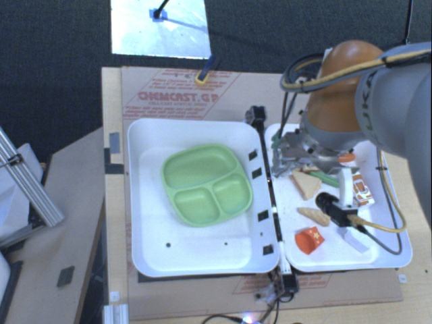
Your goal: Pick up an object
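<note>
Currently, my grey arm (398,93) with its orange band reaches in from the right and bends down over the far half of the right-hand shallow white bin (337,256). My gripper (291,157) sits low near that bin's far left corner, close to the wall it shares with the neighbouring bin. From this slanted overhead angle I cannot tell whether it is spread apart or closed together, or whether it touches anything. The loose objects I could pick up lie mostly in this same bin. Just beside the gripper, on the near side, lies a tan wedge-shaped piece like a slice of bread (305,183), with a thin green stick (331,179) just to its right. Further right is a small white carton with orange-red print (354,187), and beyond it a small orange piece (346,158) partly covered by my wrist. Nearer the front edge lie a tan elongated pastry-shaped piece (313,215), a red angular piece (309,240) and a pale whitish block (356,239), each apart from the others. The left-hand shallow white bin (202,252) holds a pale green plastic tray with three compartments (206,184), lying flat near its middle and turned slightly askew. Both bins rest on a cardboard sheet with red lettering (179,96).
</note>
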### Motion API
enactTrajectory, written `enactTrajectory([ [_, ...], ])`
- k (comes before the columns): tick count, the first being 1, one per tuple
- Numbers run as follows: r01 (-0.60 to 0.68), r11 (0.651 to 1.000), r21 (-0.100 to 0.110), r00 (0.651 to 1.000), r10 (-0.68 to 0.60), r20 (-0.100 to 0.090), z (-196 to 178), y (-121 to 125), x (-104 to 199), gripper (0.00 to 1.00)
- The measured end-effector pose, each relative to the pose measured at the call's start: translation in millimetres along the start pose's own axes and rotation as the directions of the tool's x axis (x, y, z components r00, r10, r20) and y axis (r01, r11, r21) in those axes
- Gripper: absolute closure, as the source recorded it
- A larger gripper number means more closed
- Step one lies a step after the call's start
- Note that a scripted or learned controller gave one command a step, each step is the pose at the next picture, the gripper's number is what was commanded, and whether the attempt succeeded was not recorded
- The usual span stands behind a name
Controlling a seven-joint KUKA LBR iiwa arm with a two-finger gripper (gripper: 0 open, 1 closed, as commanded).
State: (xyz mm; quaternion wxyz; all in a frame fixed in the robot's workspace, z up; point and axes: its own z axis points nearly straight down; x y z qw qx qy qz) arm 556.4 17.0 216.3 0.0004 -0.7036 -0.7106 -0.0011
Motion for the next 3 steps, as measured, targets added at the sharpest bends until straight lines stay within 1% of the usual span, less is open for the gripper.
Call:
enactTrajectory([
  [1, -0.003, 1.0, -0.001, 1.0, 0.003, 0.001, -5.6, 4.7, 4.0, 1.0],
  [2, -0.004, 1.0, 0.001, 1.0, 0.004, 0.002, 1.3, 6.4, 8.2, 1.0],
  [3, -0.004, 1.0, 0.001, 1.0, 0.004, 0.002, 0.1, 2.8, 9.5, 1.0],
])
